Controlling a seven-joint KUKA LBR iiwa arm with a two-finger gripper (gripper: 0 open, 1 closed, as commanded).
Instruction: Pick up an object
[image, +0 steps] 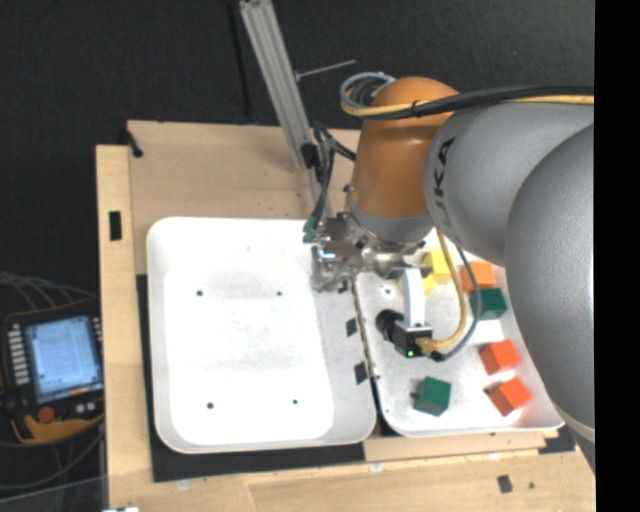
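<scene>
The claw (328, 262) hangs where the two bins meet; clenched or released, I cannot tell. A green block (432, 396) lies exposed in the right bin (400, 424), toward its front edge.

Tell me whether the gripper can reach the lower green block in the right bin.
Probably yes: that green block lies apart from the orange blocks, nothing over it, and the gripper hangs at the left rim of the right bin.
</scene>
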